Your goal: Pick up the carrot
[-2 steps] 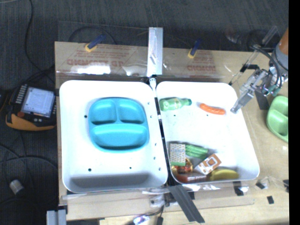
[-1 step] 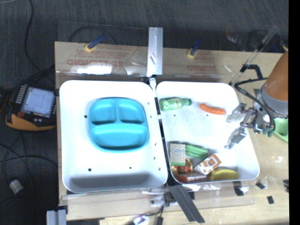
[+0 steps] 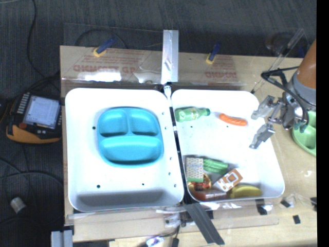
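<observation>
The small orange carrot [image 3: 233,120] is lying near the right white plastic bin's [image 3: 267,156] far edge; the grey two-finger gripper [image 3: 263,123] is hovering beside it, fingers apart, gripping nothing.

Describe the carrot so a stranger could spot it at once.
Look in the right-hand shallow white bin, in its far half. The small orange tapered carrot lies alone there, right of the green bottle. It is the sole orange thing, apart from the clutter heaped at the near edge.
</observation>
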